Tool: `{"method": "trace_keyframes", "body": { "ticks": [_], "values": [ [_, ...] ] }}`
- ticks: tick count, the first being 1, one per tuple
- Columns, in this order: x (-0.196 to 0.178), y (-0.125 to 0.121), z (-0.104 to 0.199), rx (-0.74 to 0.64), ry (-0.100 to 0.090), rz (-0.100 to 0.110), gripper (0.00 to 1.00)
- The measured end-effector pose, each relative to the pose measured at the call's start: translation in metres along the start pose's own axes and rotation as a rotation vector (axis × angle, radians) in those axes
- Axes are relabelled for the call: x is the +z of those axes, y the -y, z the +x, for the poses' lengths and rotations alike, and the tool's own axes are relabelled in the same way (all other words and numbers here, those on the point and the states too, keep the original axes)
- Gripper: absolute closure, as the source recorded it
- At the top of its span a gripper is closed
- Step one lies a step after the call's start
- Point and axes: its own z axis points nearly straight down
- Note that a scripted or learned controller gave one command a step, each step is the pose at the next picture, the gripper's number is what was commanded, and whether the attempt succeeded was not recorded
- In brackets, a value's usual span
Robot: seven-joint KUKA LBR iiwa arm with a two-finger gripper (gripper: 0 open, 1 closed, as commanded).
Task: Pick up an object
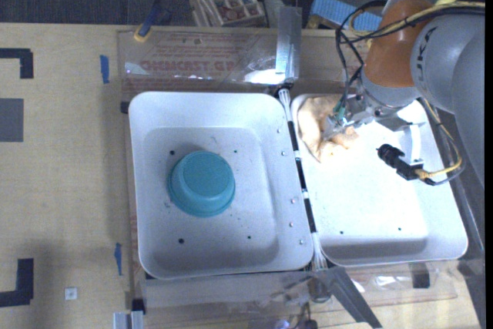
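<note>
My gripper (pixel 344 122) is down at the far left corner of the right bin (pixel 400 243), pressed in against a pale, crumpled cloth (pixel 316 129) that lies bunched along the bin's left wall. From above, the wrist covers the tips, so I cannot tell how wide they stand or whether any of the cloth is caught between them. The cloth is resting on the bin floor and against the wall, not lifted.

As I judge it, the pick is at the reach or grasp stage: I am on the object, but nothing shows it gripped, and the lift is yet to be done. The corner is awkward; soft fabric against a wall could slip out or only be pinched at a fold.

Just right of my gripper, a small black piece with a yellowish cable (pixel 402 162) hangs over the bin floor; it looks like part of my own wiring, not something lying in the bin.

My arm comes in from the right, with the orange band (pixel 393 50) above the wrist at the far edge of the bin and the grey body (pixel 454 65) beyond it, so the wrist points down and leftward into the corner.

In the left bin (pixel 154 127), well apart from me, a blue bowl (pixel 202 182) sits upside down near the middle, untouched.
</note>
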Motion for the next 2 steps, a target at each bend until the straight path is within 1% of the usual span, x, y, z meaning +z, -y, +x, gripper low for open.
{"method": "trace_keyframes", "body": {
  "ticks": [2],
  "values": [
    [0.0000,0.0000,0.0000,0.000,0.000,0.000,0.00]
  ]
}}
